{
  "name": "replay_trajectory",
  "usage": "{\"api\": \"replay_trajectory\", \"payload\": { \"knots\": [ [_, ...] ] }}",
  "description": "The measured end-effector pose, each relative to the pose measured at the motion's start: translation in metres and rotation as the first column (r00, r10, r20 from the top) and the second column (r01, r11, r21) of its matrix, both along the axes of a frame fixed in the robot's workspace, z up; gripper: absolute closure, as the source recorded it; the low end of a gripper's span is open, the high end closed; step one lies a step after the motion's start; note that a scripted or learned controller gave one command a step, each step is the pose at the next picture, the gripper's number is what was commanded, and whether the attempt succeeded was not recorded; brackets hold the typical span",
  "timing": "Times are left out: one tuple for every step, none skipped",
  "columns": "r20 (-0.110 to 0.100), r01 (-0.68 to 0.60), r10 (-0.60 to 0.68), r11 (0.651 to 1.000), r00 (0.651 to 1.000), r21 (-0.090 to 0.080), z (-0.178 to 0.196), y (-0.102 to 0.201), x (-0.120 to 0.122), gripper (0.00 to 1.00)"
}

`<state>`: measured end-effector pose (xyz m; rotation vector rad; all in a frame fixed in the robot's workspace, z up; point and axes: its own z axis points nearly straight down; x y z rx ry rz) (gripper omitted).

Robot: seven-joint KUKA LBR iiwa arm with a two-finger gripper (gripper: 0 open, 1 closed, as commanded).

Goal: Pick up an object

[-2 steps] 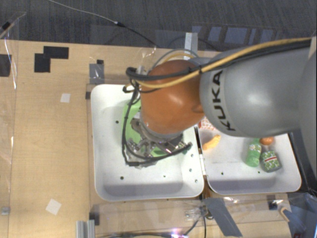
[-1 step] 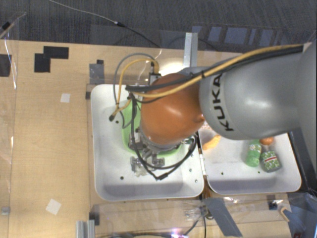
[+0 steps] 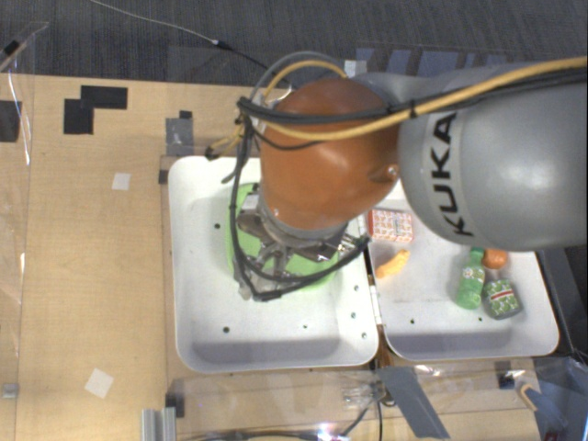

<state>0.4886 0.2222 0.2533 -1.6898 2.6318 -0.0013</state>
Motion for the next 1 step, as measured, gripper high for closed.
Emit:
{"api": "replay_trajectory", "payload": {
  "knots": [
    [-0.004, -0.537, 0.537, 0.843, 0.843, -0.006, 0.0026, -0.0299, -0.0004, 1.00]
  ]
}}
